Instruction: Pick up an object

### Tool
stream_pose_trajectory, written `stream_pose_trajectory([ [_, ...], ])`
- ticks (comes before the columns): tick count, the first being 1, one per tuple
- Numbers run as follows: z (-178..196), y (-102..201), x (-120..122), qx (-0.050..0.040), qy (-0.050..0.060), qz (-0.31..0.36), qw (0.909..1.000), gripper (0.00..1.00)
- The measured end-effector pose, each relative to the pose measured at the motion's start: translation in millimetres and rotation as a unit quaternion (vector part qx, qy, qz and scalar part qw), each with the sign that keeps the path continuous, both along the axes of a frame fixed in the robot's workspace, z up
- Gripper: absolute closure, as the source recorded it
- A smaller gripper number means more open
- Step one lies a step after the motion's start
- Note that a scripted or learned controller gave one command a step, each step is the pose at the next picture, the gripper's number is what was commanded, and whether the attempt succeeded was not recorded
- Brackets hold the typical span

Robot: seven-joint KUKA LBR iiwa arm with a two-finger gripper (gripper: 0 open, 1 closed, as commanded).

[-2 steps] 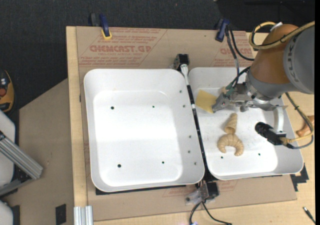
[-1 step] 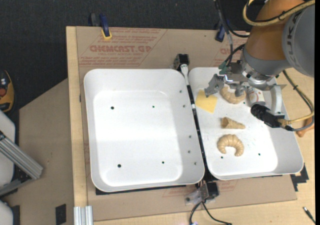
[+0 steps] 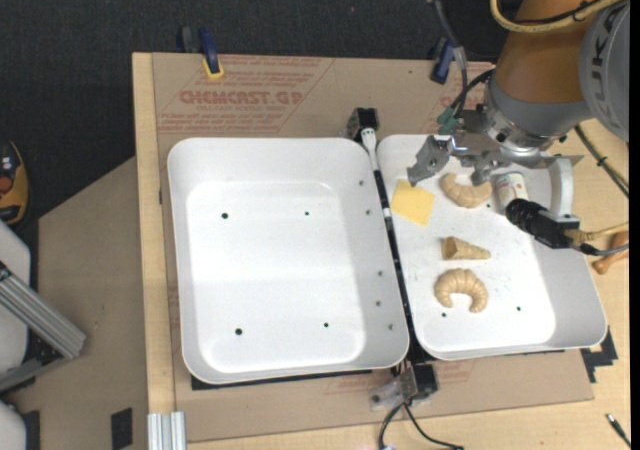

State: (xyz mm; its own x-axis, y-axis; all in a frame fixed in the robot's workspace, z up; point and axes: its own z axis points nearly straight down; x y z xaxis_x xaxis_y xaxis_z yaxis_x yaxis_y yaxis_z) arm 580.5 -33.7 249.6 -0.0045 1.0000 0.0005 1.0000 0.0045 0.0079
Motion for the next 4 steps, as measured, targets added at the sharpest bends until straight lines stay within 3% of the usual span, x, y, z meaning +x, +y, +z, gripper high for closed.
stream_pose_trajectory([
  [1, 126, -4, -1, -0.0010, -0.005, -0.001, 1.0000, 0.00],
  [2, 128, -4, -1, -0.0014, 0.001, -0.001, 1.0000, 1.00],
  [3, 296, 55, 19, 0.0006, -0.007, 0.002, 1.0000, 1.00],
  [4, 286, 103, -31, 0.0008, 0.005, 0.001, 1.0000, 1.00],
])
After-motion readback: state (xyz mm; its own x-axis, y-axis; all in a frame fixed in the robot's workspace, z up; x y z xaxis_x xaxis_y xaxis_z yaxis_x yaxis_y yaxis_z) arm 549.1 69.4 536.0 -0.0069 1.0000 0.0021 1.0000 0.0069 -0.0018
